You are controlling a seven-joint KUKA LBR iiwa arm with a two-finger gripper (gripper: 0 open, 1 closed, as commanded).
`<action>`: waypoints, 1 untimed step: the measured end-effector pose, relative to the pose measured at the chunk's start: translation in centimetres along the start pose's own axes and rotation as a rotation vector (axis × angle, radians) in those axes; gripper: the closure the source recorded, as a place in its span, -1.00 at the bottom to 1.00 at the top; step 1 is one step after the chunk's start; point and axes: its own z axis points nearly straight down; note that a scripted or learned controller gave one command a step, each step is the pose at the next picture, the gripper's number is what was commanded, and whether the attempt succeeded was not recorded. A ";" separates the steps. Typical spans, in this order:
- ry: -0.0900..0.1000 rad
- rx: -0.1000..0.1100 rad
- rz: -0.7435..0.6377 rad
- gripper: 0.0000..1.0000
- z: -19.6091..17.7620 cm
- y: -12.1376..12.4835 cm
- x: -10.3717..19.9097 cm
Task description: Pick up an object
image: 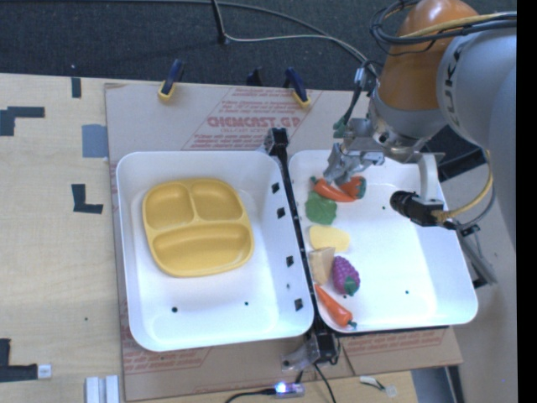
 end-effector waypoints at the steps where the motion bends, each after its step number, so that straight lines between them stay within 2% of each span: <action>1: 0.000 -0.002 0.000 1.00 -1.9 0.4 1.2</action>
